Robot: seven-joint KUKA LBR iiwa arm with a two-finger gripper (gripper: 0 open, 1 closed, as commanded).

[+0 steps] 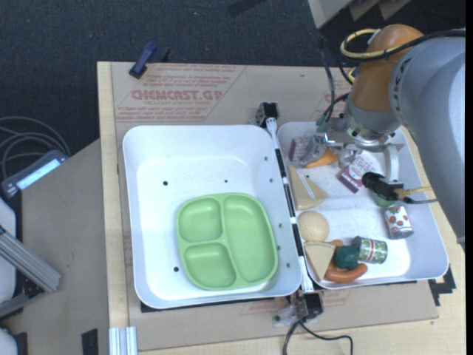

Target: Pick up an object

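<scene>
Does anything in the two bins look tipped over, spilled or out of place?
Nothing looks spilled or damaged. Two small cans lie on their sides in the right bin, among jumbled toy food. The green divided plate sits flat in the left bin, turned slightly askew.

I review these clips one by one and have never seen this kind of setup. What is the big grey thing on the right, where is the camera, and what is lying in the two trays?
The grey shape with an orange band is a robot arm, reaching in from the right. One fixed camera looks down on the bench at a slant. The arm's gripper hangs over the far end of the right bin; whether it holds anything cannot be made out. The left bin holds a green divided plate. The right bin holds small items, mostly toy food: a small can, a white cup with red dots, an orange sausage-like piece, a pale round piece and others. Its job is to pick one up.
</scene>
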